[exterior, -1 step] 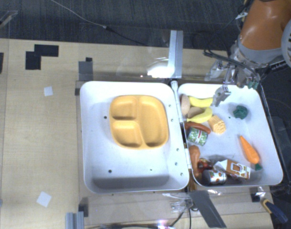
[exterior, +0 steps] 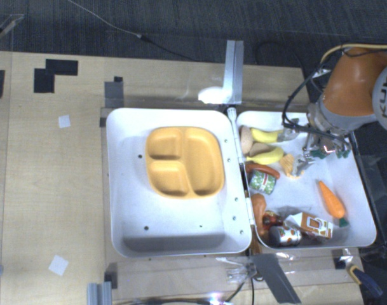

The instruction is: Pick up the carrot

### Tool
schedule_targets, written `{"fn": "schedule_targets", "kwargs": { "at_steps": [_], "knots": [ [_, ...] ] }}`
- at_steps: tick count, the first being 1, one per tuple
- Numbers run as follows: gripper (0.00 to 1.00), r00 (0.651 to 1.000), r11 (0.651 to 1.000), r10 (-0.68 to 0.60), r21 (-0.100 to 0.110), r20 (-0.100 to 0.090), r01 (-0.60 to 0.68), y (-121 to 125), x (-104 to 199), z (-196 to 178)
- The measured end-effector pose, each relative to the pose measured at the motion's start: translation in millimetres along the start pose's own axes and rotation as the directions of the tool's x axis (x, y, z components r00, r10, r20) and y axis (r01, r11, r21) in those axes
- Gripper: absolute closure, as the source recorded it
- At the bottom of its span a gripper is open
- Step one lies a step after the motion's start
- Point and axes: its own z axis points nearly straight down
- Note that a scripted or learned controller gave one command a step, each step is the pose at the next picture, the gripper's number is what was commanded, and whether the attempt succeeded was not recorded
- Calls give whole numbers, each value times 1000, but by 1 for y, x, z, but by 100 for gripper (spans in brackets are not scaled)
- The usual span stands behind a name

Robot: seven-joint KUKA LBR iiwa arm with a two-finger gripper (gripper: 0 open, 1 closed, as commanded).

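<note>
The carrot is seen lying flat on the bare floor of the right bin, toward its right wall, with the pointed end turned to the far left and the blunter, darker end toward the near right. It is judged to be a toy or a small real carrot: light, stiff and smooth-skinned, so some slipping may be expected if it is pinched near the tapered tip. The thicker middle is judged the best place for a hold, with the fingers set across the short width and not along the length.

The gripper is found over the far part of the same bin, below the orange band of the arm. Whether its fingers are spread or closed cannot be told from this view, and nothing is seen held between them. The carrot lies apart from it, nearer to the viewer and a little to the right, with open bin floor between.

Bananas and other small items are gathered along the left side and near edge of the right bin, clear of the carrot. A yellow divided tray is seen in the left bin.
</note>
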Motion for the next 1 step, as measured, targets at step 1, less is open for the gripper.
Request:
{"fn": "schedule_targets", "kwargs": {
  "at_steps": [1],
  "knots": [
    [0,996,996,-89,-4,-13,89,-25,80,13]
  ]
}}
